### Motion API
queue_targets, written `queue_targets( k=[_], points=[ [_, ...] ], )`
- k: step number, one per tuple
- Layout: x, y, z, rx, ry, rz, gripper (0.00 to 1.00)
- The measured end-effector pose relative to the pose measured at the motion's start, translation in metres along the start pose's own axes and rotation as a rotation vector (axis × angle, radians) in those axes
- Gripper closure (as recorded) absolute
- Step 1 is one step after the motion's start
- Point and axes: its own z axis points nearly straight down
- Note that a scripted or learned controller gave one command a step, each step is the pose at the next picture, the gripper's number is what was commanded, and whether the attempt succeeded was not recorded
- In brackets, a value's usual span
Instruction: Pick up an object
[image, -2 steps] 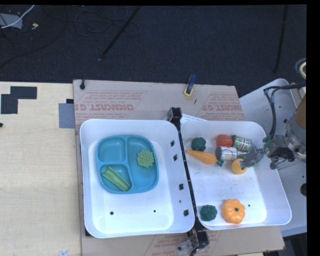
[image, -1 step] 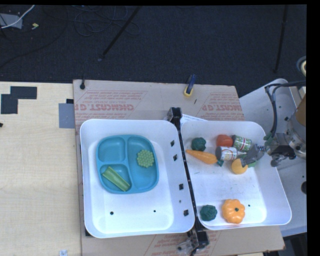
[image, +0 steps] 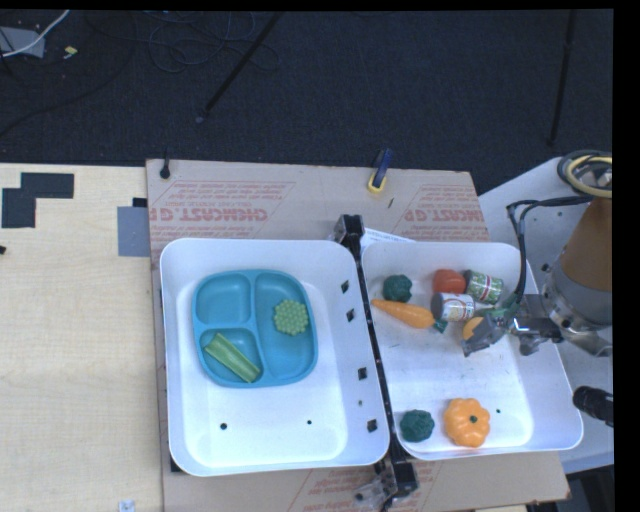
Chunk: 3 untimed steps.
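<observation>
My gripper hangs low in the right bin, near its right-hand middle. It sits just over a small yellow piece, beside a lying silver can. A second can with a green label and a red tomato lie just behind. An orange carrot and a dark green broccoli are to the left. At the front of the bin sit an orange pumpkin and another broccoli head.
The left bin holds a blue divided plate with a green grape bunch and a green pod. A black divider clamp joins the bins. The arm comes in over the right rim.
</observation>
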Motion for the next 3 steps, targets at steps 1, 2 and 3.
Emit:
queue_targets(
  k=[1, 2, 3],
  points=[
    [0.01, -0.001, 0.048, 0.0, 0.0, 0.001, 0.0],
    [0.004, -0.002, 0.109, -0.002, 0.0, 0.0, 0.0],
    [0.005, -0.003, 0.124, -0.004, -0.001, 0.001, 0.0]
  ],
)
